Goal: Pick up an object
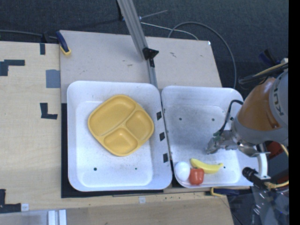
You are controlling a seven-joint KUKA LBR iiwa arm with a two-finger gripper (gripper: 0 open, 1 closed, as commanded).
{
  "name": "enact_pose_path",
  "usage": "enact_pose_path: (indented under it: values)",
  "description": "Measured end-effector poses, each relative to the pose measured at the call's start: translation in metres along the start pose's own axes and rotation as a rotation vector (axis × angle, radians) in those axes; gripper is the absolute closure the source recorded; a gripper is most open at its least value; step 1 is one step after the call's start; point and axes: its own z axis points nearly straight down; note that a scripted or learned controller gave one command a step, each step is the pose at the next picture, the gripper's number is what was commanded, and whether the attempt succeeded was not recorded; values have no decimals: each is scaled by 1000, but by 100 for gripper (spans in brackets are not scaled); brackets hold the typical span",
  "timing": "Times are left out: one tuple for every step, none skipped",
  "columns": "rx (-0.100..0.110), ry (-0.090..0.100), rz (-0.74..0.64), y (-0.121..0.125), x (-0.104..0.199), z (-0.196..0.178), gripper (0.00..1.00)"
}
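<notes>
Pincer: the gripper [214,146] hangs low inside the right bin [197,97], just above the fruit at its front edge; whether its tips are apart or together cannot be told from this slanted view, and nothing is seen between them.
Front of the right bin: a banana [207,166], a red pepper-like toy [197,176] and a white egg-shaped ball [182,170] lie huddled in the near corner, the banana nearest the pincer and just below it.
Progress: by the look of it nothing is lifted yet; all three pieces rest on the bin floor, so the grasp and the lift are left to do.
Likely target: the banana, judging by how close the pincer stands to it.
Arm pose: the grey arm [262,121] with its orange band reaches in from the right, wrist bent down toward the bin floor.
Left bin: a yellow divided plate [121,124] sits in the left bin [75,125], well apart from the arm.
Far side: a metal post [136,27] runs up the bench behind both bins.
</notes>
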Motion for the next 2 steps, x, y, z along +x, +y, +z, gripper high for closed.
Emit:
enact_pose_path:
  values:
    - [-4, -1, 0, -1, 0, -42, 100]
    - [-5, -2, 1, -7, -8, -91, 100]
